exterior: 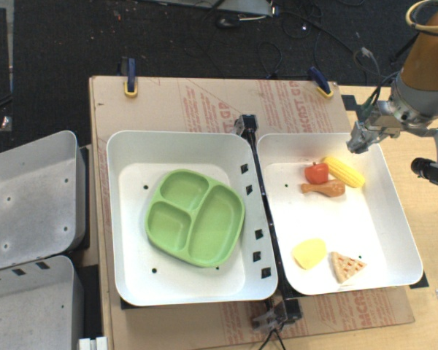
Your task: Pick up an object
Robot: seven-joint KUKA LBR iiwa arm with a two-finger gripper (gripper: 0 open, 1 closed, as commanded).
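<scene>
The right bin (pixel 394 217) holds a red tomato (pixel 317 173), a yellow corn cob (pixel 345 171), a brown chicken drumstick (pixel 324 189), a round yellow piece (pixel 309 253) and a tan pizza slice (pixel 347 266). My gripper (pixel 358 143) hangs over the bin's far right corner, just above and to the right of the corn cob. Nothing shows between its fingers.
A green three-compartment plate (pixel 196 217) lies in the left bin (pixel 124 195). Blue clamps (pixel 131 76) hold the cardboard at the far edge. Spare white bin lids (pixel 29 195) lie to the left of the bench. Cables run over the dark floor behind.
</scene>
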